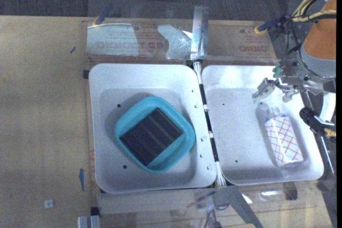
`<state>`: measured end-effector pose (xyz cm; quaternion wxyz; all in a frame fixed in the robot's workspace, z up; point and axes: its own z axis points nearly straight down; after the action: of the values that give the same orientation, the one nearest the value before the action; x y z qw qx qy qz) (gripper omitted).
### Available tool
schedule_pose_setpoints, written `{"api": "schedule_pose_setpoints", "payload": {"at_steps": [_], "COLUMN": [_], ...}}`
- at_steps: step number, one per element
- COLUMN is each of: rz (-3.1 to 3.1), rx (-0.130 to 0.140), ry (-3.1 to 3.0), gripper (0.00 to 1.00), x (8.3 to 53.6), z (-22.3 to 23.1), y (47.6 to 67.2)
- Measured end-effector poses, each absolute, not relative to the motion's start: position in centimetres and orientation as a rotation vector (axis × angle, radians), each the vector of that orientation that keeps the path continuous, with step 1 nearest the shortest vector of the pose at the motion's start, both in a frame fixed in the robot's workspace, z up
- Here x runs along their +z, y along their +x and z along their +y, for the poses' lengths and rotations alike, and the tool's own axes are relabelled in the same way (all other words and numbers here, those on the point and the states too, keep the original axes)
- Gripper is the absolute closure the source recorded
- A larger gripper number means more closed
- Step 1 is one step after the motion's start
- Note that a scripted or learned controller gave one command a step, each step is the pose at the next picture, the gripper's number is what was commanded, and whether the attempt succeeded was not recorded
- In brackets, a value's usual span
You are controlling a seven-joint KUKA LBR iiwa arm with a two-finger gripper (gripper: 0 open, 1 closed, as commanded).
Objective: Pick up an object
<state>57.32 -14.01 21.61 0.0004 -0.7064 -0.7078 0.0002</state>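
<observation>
The robot's metal two-finger claw (272, 88) hangs over the back part of the right white bin (235, 160), and its fingers look spread apart with nothing between them. A clear plastic bottle with a red and white checked label (282, 137) lies flat on the bin floor, just in front of the claw and a little toward the arm's side. Its long side runs from the back of the bin to the front, tipped a bit, so the claw would likely need to come forward and down to grab it across the middle.

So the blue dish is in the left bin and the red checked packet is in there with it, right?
Not quite. The blue dish is in the left bin, but the red checked packet lies in the right bin, near its right side, as the camera view shows.
</observation>
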Motion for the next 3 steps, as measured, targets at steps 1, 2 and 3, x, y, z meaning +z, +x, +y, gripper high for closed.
{"api": "schedule_pose_setpoints", "payload": {"at_steps": [1,2,3], "rz": [-2.380,-2.509,-2.700], "rx": [-0.001,-0.013,-0.041], "ry": [-2.052,-1.926,-1.792], "gripper": [0.00,0.00,0.00], "x": [12.4,9.1,10.9], "z": [-19.5,-18.1,-19.5], "y": [56.9,54.6,51.1]}}
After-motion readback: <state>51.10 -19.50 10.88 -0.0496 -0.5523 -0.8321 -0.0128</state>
